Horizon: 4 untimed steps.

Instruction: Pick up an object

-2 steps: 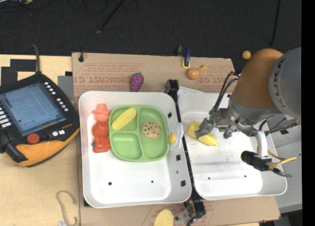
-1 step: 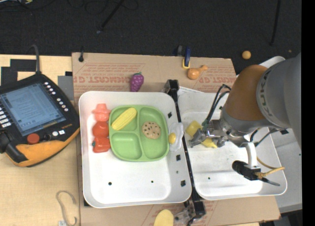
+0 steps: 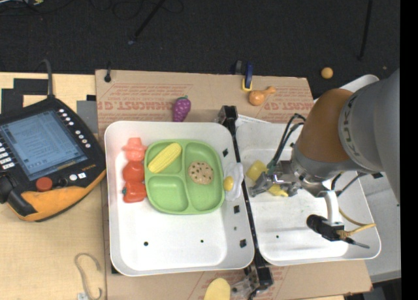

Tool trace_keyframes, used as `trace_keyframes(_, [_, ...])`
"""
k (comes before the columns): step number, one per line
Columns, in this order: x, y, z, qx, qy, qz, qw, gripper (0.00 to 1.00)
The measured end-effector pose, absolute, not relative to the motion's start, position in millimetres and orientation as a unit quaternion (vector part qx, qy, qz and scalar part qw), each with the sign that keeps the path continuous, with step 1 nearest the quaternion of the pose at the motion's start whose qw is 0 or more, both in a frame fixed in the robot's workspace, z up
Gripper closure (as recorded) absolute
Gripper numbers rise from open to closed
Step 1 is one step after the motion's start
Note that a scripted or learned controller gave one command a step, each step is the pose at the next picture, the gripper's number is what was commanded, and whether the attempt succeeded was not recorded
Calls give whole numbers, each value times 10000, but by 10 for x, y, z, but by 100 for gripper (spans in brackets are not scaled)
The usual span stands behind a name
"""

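we see the jaws [image 3: 266, 184] low in the right bin [image 3: 366, 223], right of centre frame, touching yellow toys [image 3: 256, 170]; whether they clamp one we cannot tell. left bin [image 3: 170, 246] holds a green plate [image 3: 173, 194].

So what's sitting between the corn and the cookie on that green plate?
Nothing but the plate's own raised divider: the corn and the cookie lie in neighbouring compartments of the green plate, seen in the camera view.

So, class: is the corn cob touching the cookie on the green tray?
Apart. The camera view shows the corn cob in the upper-left compartment of the green tray and the cookie in the right one, a raised divider between them.
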<state>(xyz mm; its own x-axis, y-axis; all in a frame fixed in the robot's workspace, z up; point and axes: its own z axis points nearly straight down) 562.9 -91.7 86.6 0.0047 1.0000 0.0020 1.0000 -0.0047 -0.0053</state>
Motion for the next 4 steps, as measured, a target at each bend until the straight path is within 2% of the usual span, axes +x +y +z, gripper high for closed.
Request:
trace_keyframes(1, [5625,-945,972,-7119,-7023,12,28,100])
trace_keyframes(3, [5625,-991,2241,-7073,-7069,-13,-15,100])
trace_keyframes(4, [5624,-1002,2273,-7075,-7067,3,8,100])
